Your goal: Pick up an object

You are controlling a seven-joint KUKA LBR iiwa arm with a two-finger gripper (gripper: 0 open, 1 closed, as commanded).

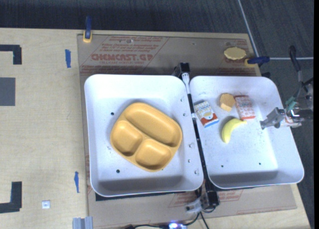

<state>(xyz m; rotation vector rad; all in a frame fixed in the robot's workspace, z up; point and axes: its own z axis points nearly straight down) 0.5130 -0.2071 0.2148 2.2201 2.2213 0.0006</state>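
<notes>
The banana point(230, 128) is the nearest candidate I see for a pick, lying yellow and curved near the middle of the right bin point(279, 170), on the bin's white floor. Just above it and to its left sits a small carton point(206, 113) with a white, blue and orange face, close to the bin's left wall. Above the banana, a rounded tan piece point(227, 101) rests beside a small red and white packet point(244, 107); the two look to be touching or nearly so, and I cannot settle which. From my seat the pincer point(271, 121) hangs at the right bin's right edge, well apart from the banana and with nothing between its fingers; the picture is too small and blurred there for me to tell how wide it stands. The left bin point(97, 138) holds a yellow divided tray point(145, 136) with three compartments, set at a tilt across the bin's floor. Beyond the bins, on the brown board point(124, 53) that carries them, a flat tan disc point(235, 53) lies near the far right corner, beside a blue clamp point(256, 60). The pale wooden desk point(40, 138) spreads to the left.
</notes>
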